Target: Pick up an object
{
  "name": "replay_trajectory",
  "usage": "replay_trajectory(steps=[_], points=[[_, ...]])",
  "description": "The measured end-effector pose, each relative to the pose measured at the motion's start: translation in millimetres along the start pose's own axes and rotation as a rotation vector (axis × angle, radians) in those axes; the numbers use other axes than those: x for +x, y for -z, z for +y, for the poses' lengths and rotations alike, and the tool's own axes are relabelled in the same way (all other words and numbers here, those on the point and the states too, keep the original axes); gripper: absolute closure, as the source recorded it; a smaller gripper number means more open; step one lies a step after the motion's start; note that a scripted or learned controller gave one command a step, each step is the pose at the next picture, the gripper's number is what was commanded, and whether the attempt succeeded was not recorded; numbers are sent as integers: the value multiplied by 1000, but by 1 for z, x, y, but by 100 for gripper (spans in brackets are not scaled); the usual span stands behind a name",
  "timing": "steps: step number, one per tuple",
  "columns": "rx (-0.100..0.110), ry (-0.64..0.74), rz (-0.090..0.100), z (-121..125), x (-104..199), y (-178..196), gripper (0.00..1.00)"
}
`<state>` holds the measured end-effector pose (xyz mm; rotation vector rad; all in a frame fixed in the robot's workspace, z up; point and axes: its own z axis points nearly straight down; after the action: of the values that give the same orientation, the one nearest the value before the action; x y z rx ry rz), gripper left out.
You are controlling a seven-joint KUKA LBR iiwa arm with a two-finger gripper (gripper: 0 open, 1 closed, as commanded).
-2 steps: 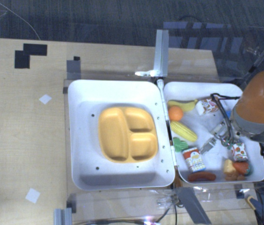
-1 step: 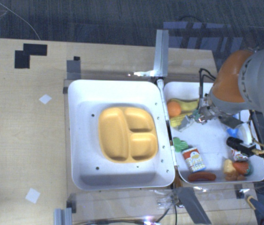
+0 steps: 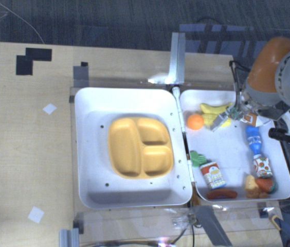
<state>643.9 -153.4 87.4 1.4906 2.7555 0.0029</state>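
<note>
The right bin (image 3: 284, 189) holds several small items. A yellow banana (image 3: 210, 108) lies at its back, with an orange ball (image 3: 195, 121) just to its left. My gripper (image 3: 220, 119) reaches in from the right and sits low over the banana's right end, hiding part of it. Further right lie a blue bottle (image 3: 253, 138) and a small red-and-white pack (image 3: 262, 165). Near the front are a red-and-white carton (image 3: 213, 174), a green toy (image 3: 197, 158), a dark red sausage (image 3: 221, 193) and a yellow-and-red toy food piece (image 3: 259, 185).
The left bin (image 3: 91, 189) holds a yellow divided plate (image 3: 139, 146). A metal post (image 3: 177, 60) stands behind the divider between the bins. The arm's orange band (image 3: 268, 66) hangs over the right bin's back right corner. A black cable (image 3: 284, 134) crosses the right rim.
</note>
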Motion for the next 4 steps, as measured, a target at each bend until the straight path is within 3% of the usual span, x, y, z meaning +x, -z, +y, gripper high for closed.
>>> replay_trajectory(steps=[1,2,3,4], points=[[-6,-264,15,-35,-21,23,0],[-9,-402,-8,-58,-25,175,0],[6,-637,3,-83,-7,95,0],[4,-1043,3,-74,-5,10,0]])
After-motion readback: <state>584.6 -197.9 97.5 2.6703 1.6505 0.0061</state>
